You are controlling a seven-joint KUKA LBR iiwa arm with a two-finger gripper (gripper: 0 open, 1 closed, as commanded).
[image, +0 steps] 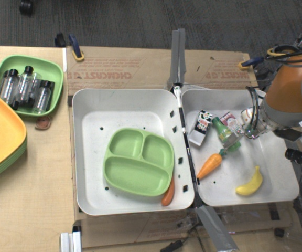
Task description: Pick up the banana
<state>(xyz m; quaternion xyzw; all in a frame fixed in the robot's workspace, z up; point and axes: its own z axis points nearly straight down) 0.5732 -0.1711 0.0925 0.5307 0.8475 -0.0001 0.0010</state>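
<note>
Two white bins are sitting side by side while the gripper (251,132), its finger state hidden, is hovering short of the banana (250,183), needing to descend.

One banana (250,182), yellow and unpeeled, lies flat on the floor of the right-hand bin (277,196) near its front right corner, curved, its upper tip pointing toward the back, touching nothing, well apart from the carrot (210,165) on its left.
</note>
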